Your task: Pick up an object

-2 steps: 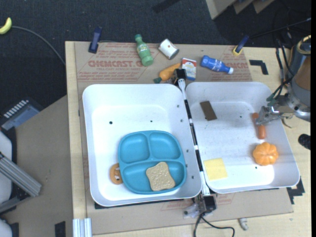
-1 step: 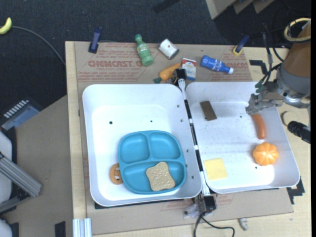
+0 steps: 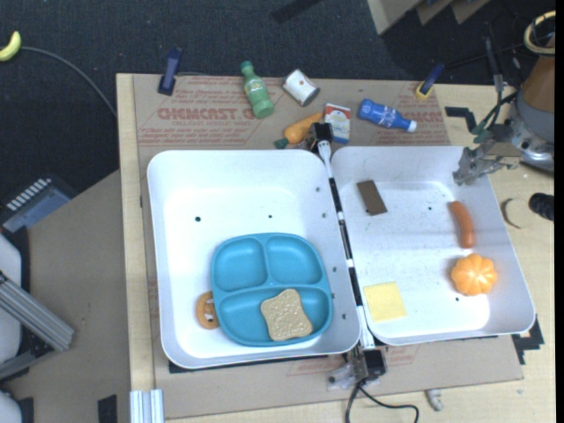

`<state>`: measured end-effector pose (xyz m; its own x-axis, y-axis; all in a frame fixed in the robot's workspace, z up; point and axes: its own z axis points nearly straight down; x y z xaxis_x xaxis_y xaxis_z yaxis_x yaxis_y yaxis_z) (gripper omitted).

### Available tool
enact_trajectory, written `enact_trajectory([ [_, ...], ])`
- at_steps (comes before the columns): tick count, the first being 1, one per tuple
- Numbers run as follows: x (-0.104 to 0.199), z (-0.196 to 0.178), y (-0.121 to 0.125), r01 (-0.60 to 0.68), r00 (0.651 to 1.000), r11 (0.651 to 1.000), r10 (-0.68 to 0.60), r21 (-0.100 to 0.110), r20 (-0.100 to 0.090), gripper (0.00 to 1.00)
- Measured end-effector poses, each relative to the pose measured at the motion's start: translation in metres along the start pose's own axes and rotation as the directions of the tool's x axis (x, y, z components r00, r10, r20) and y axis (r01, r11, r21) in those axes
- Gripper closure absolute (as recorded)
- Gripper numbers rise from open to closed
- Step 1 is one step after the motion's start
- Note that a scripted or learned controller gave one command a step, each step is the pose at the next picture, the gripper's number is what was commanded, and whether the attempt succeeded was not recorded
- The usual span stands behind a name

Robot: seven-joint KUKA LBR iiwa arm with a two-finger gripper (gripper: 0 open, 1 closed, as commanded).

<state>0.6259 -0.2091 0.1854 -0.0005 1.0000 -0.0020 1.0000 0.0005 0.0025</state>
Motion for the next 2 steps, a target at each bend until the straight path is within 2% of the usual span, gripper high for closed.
enact_trajectory([
  [1, 0.004, -0.025, -0.025, 0.0, 1.0, 1.0, 0.0, 0.003, -0.002, 1.0],
  [2, -0.008, -0.039, -0.08, -0.001, 1.0, 1.0, 0.001, 0.003, -0.001, 1.0],
])
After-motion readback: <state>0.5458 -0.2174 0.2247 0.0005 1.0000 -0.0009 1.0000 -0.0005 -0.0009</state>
